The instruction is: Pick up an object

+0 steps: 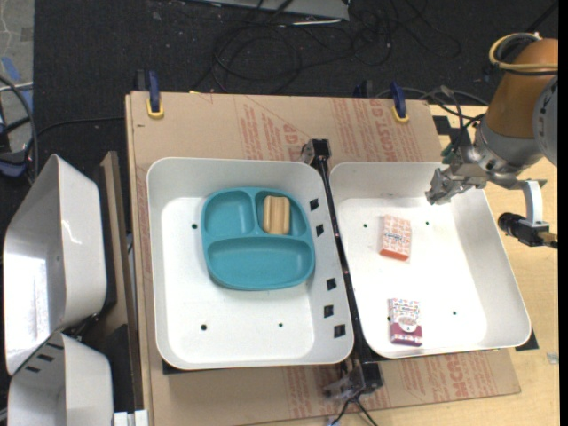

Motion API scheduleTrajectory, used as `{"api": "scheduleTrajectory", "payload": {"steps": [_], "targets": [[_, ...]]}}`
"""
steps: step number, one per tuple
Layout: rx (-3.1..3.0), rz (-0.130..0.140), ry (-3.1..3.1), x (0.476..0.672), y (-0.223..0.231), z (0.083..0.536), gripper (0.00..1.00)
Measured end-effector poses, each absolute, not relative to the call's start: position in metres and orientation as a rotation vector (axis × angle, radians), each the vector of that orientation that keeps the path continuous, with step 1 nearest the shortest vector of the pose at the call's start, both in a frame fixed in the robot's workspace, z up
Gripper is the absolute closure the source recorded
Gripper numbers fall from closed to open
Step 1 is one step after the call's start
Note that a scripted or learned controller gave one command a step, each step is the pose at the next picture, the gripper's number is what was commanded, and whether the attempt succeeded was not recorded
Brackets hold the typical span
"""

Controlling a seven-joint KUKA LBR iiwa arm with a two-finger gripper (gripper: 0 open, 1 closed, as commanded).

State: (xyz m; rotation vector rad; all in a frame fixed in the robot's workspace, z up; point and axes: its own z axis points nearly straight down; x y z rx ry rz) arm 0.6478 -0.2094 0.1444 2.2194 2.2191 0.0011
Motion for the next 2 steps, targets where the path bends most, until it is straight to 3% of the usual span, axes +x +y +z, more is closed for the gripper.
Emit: {"api": "scheduleTrajectory", "payload": {"steps": [2], "targets": [[2.214, 0.005, 2.221, 0.657, -0.201, 0.237, 1.0]]}}
